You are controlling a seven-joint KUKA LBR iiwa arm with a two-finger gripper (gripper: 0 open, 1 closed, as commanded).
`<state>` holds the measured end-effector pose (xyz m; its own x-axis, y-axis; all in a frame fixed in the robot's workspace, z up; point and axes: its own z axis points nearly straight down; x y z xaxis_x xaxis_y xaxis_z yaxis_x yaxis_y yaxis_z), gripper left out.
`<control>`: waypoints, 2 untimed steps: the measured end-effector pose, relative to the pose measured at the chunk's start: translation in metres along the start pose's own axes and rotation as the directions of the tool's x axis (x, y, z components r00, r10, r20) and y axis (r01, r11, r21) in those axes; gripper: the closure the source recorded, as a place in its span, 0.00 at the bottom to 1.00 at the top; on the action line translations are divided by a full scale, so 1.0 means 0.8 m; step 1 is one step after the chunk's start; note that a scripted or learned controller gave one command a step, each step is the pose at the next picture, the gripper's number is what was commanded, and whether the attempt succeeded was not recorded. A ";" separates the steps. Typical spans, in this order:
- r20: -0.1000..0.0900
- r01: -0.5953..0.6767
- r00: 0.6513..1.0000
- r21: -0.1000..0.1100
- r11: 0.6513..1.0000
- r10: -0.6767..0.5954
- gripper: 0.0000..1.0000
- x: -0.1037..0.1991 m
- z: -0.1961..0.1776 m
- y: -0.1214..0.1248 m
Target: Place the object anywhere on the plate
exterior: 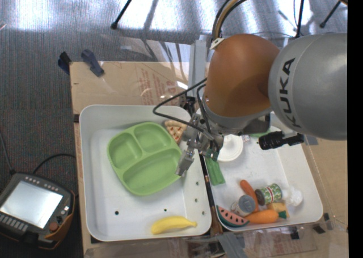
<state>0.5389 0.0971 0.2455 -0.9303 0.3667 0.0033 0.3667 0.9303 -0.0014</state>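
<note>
1. Plate (144,157) – green, three compartments, lying flat in the left white bin (86,138), left of centre in the frame. All three compartments show bare green.
2. Gripper (186,163) – at frame centre, its tip over the plate's right edge, pointing down and to the left. Whether it is clenched or released cannot be told, and no object can be made out in its grasp.
3. Waffle piece (174,130) – tan, gridded, just beyond the plate's upper right corner and partly hidden by the gripper body.
4. Banana (173,224) – yellow, on the left bin's floor near its lower edge, well apart from the plate.
5. Green strip (214,172) – lying along the wall between the two bins, just right of the gripper.
6. White round lid (231,146) – in the upper left corner of the right bin (312,194), beneath the wrist.
7. Cluster in the right bin's lower part – carrot (248,187), small labelled can (271,193), grey round piece (247,203), watermelon slice (232,216) and an orange piece (264,217), close together.
8. Arm (309,92) – grey with an orange band (238,75), filling the upper right of the frame, with black cables looping round the wrist.
9. Bench top (113,81) – brown board under both bins.
10. Handheld control unit (34,206) – on the floor at lower left.
</note>
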 end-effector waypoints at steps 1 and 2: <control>0.014 -0.094 0.995 -0.008 0.996 0.094 0.00 -0.117 -0.156 0.000; 0.007 0.169 0.986 -0.001 0.986 -0.169 0.00 -0.074 -0.164 -0.117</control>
<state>0.5601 -0.0121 0.3768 -0.9790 0.2038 -0.0037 0.2038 0.9790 0.0000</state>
